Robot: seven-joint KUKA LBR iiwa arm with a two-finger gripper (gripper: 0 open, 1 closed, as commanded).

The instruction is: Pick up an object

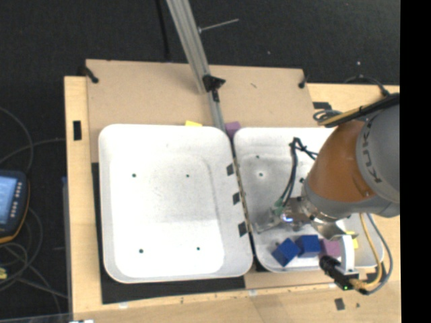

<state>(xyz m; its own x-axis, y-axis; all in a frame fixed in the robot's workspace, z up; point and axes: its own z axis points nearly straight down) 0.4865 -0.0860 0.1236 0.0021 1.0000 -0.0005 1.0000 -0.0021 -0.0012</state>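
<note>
Two blue blocks lie near the front of the right bin (pixel 269 147): a darker one (pixel 286 250) and a lighter one (pixel 309 244) beside it. A pink-purple piece (pixel 331 248) sits just right of them. The arm's orange wrist (pixel 340 170) hangs over the right bin. My gripper (pixel 291 215) points down into the bin just above and behind the blue blocks. Its fingers are hidden by the wrist body.
The left bin (pixel 165 200) lies beside the right one. A metal pole (pixel 192 42) slants down from the top to the bins' junction. Small yellow (pixel 193 124) and purple (pixel 233 128) pieces sit behind the bins. Cables trail at the right edge.
</note>
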